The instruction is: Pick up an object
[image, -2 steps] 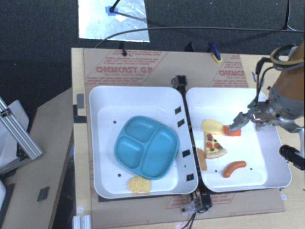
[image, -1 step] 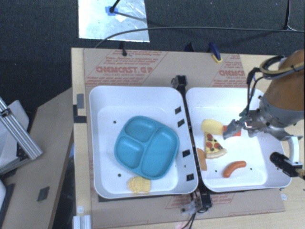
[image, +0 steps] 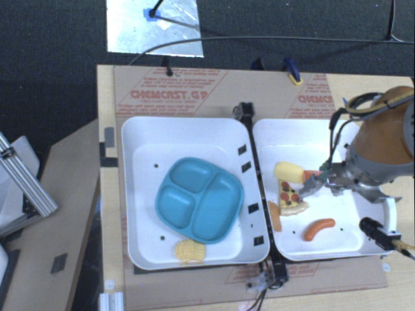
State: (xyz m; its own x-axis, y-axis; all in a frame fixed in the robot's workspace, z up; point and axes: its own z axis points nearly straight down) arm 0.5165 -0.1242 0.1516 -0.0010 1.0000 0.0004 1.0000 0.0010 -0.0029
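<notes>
In the right bin (image: 305, 131) lie a toy pizza slice (image: 291, 197), a yellow piece (image: 288, 171) just above it, an orange sausage (image: 320, 228) toward the front, and a smaller orange piece (image: 275, 216) by the left wall. My gripper (image: 307, 185) reaches in from the right and sits low over the pizza slice's right edge, close beside the yellow piece. The left bin (image: 149, 141) holds a blue divided plate (image: 199, 199) and a yellow corn piece (image: 189, 251) at the front.
A black divider with clips (image: 254, 173) runs between the two bins. The arm's orange band and grey wrist (image: 382, 144) cover the right bin's right side. A cardboard sheet (image: 194, 92) lies under the bins. Cables cross the dark floor behind.
</notes>
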